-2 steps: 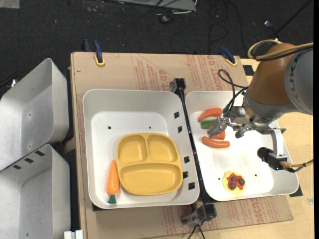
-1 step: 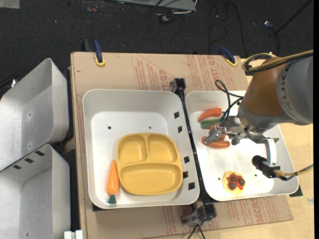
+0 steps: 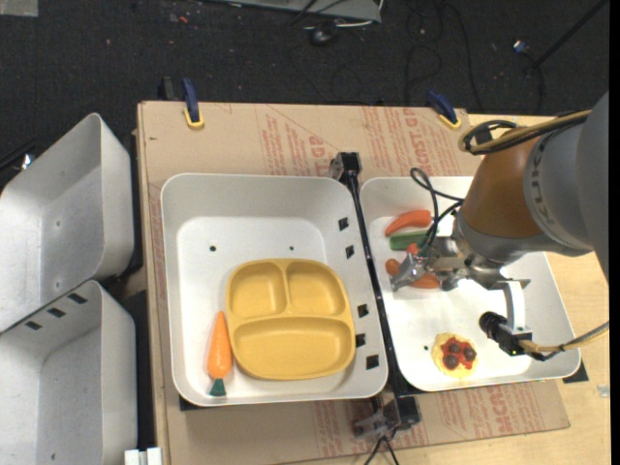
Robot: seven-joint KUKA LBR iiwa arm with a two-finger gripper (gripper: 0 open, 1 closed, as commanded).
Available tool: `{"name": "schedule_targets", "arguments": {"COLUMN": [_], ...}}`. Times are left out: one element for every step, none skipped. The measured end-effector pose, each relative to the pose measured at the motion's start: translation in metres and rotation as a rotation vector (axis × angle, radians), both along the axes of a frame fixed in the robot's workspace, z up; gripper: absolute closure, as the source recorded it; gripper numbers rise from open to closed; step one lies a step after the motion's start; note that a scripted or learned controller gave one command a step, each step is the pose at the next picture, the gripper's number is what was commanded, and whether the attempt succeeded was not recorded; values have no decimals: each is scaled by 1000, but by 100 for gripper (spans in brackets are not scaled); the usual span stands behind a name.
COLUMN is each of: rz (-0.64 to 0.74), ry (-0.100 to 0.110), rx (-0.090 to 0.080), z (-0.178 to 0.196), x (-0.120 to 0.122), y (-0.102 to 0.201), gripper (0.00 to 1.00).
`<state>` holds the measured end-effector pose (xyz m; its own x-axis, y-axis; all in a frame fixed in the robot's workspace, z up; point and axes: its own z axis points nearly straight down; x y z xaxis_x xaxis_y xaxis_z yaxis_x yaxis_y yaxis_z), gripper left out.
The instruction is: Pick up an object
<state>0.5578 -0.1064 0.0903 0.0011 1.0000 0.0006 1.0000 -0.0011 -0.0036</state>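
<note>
Whether the jaws are open or closed cannot be told; the gripper (image 3: 418,269) hangs low in the right bin (image 3: 557,289), right of centre frame, over small red, orange and green toy foods (image 3: 409,224). A pizza-like toy (image 3: 455,354) lies lower right.

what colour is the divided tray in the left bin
Yellow; the tray shows plainly in the camera view.
</note>
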Motion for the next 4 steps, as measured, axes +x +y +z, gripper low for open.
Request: {"name": "schedule_targets", "arguments": {"rz": [-1, 2, 3, 7], "ry": [-3, -10, -8, -2], "rx": [0, -2, -2, 0], "z": [12, 72, 125, 118], "x": [1, 7, 8, -8], "y": [0, -7, -7, 43], "gripper": [100, 100, 100, 100]}}
